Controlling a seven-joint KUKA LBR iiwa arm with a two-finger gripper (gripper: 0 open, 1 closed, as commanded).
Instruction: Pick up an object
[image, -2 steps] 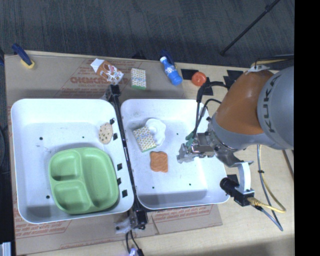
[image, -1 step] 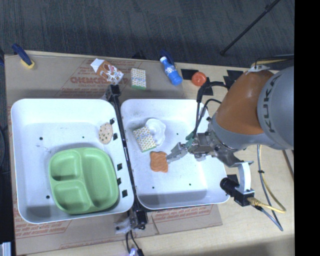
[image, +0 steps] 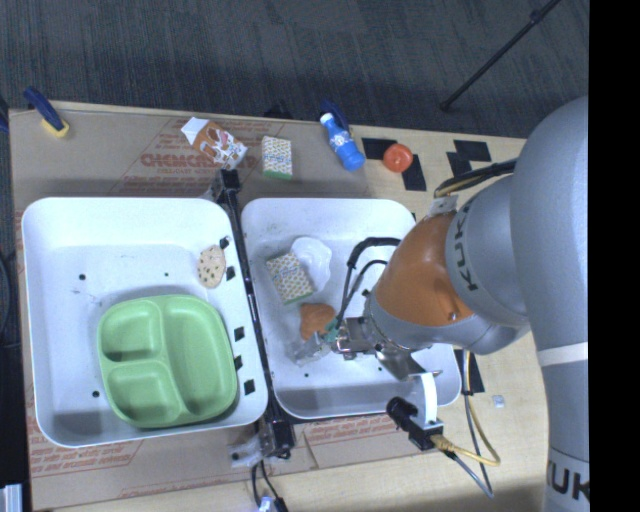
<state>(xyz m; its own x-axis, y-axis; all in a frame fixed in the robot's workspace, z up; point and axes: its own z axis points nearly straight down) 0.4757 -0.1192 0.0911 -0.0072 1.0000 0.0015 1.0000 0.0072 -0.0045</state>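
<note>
Bench (image: 150, 160): brown cardboard-covered top with red print. Two white bins sit on it side by side, touching at the middle: left bin (image: 45, 300), right bin (image: 300, 405). Along the far edge, directly on the bench (left to right): blue-yellow clip (image: 46, 112), snack packet (image: 215, 143), small green box (image: 277, 157), blue bottle (image: 342, 141) lying down, orange ball (image: 398, 157).

- Two white bins: the left bin (image: 40, 300) and the right bin (image: 330, 400), mid-frame.
- One green divided tray (image: 165, 358), lower left.
- One round cookie (image: 210, 267).
- Two small green-patterned packets: one (image: 290, 277) in the right bin, one (image: 277, 157) near the top edge.
- One orange lump (image: 317, 319).
- One blue bottle (image: 343, 142), upper centre.
- One orange ball (image: 398, 157).
- One snack wrapper (image: 212, 143), upper left.
</note>
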